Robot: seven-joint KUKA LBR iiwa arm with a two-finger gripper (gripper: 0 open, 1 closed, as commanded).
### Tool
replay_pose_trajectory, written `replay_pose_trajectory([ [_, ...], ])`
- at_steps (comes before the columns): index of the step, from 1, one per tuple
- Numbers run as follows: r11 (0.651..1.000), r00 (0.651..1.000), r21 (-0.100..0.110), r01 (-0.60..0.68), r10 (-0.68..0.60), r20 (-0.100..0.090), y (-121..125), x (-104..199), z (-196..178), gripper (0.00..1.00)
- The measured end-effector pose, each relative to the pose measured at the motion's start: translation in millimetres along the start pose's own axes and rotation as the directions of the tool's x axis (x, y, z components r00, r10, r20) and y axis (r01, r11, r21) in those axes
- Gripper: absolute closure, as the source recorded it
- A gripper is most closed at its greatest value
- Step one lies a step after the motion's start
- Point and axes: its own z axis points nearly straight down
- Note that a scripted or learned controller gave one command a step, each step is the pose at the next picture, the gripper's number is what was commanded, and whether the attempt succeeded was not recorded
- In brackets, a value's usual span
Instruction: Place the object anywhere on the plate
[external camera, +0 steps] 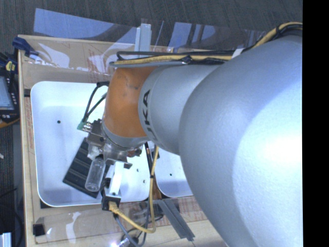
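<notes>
One grey arm (231, 138) across most of frame. Gripper (97, 169) low in left-hand white bin (51, 117), just beside black ribbed slab (76, 166), perhaps touching. Open or closed: cannot tell.

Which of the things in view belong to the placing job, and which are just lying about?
Job in hand: gripper; clear cylinder beside it, likely the object; black ribbed slab in the left bin, possibly the plate.
Lying about: dark screen device at the view's left edge; right bin.
</notes>
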Motion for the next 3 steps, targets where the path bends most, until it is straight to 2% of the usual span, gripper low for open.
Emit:
replay_pose_trajectory([
  [1, 0.918, 0.918, 0.000, -0.396, 0.396, -0.006, 21.6, 4.9, -98.8, 1.00],
  [2, 0.998, 0.998, 0.001, -0.060, 0.060, -0.002, 18.4, -47.6, -43.4, 1.00],
  [3, 0.995, 0.995, -0.003, 0.098, -0.098, -0.004, 0.7, -2.8, -109.3, 1.00],
])
